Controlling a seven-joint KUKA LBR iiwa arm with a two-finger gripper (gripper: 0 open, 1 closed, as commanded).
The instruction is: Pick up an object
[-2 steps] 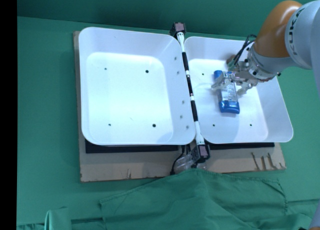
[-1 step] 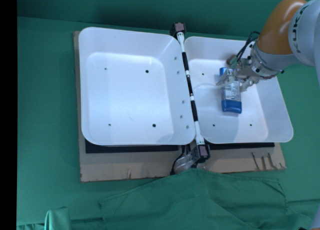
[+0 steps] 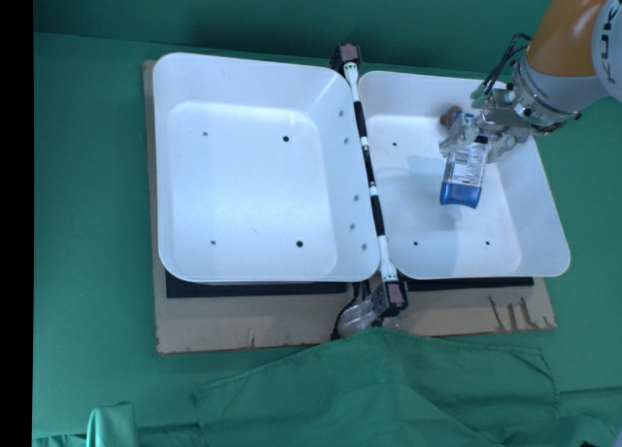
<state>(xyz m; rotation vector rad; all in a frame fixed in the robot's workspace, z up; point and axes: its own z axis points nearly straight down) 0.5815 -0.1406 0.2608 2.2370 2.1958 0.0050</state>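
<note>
Since the bottle [image 3: 464, 174] looks light, stiff and kinda slick, it's gripped at the top by the gripper [image 3: 475, 138].

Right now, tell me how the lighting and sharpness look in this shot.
Camera view: bright, even light washes out the left bin floor; a soft shadow lies beneath the blue packet in the right bin; the end effector looks slightly blurred.
</note>
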